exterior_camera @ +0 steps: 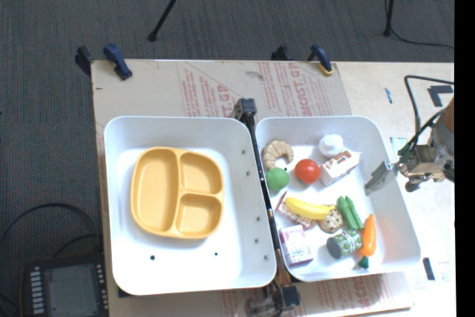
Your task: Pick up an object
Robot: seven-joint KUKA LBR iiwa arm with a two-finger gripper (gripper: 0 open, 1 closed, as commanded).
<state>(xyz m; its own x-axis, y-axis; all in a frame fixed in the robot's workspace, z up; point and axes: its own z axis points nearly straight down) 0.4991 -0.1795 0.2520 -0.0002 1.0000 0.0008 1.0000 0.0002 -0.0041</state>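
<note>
The right bin [393, 145] holds several toy foods: a croissant [278, 152], a green ball-shaped fruit [277, 178], a red tomato [307, 171], a white carton [340, 165], a banana [308, 208], a green vegetable [349, 211], a carrot [368, 234], a small can [343, 244] and a pink box [297, 246]. My gripper [393, 178] hangs at the bin's right rim, to the right of the carton and above the carrot. It is open and nothing lies between its fingers.
In the left bin [119, 159] lies a yellow divided plate [178, 191]. Both bins sit on a cardboard-covered bench [223, 85] held by blue clamps [117, 59]. Tripod legs stand on the carpet behind, and a pendant [63, 286] lies at the lower left.
</note>
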